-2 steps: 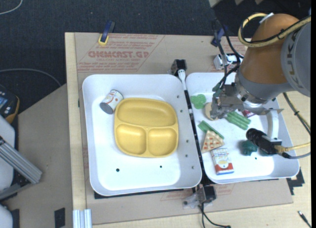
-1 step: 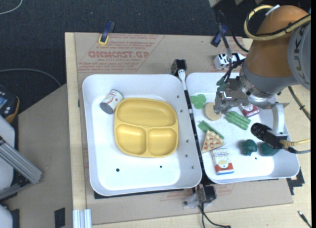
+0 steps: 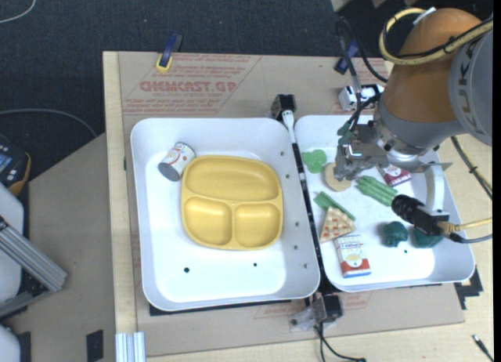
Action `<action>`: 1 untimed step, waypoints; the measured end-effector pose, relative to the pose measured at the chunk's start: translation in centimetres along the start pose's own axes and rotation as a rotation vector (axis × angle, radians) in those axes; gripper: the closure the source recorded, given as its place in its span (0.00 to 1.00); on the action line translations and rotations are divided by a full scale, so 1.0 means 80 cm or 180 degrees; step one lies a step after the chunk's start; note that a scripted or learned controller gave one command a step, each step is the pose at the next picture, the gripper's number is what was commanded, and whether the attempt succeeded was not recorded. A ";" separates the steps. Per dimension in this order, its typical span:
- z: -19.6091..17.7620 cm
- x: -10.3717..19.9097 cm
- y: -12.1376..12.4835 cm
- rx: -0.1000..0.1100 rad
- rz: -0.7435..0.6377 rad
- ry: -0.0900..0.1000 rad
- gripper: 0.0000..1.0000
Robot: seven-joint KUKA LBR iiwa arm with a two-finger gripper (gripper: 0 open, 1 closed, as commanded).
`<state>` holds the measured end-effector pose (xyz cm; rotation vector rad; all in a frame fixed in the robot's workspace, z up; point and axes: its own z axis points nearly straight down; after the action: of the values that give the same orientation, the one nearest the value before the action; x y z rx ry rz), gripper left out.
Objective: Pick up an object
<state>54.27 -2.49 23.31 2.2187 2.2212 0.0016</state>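
Yellow divided plate, small can in left bin | fingers above tan disc, grip unclear.

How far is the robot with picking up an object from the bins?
Nothing looks picked up yet: the pizza slice, small carton and other toys lie in the right bin, the yellow plate in the left bin. The gripper is low over the right bin's upper part. Grasping and lifting remain.

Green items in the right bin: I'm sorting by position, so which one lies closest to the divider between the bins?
The light green piece at the bin's upper left, right beside the divider. The green strip, the long green vegetable and the dark green lump lie farther right.
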 end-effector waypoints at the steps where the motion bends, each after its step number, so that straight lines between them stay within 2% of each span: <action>1: -0.001 -0.007 0.003 -0.0002 0.0004 -0.0001 1.00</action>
<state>54.53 -3.02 23.39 2.2198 2.2193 0.0021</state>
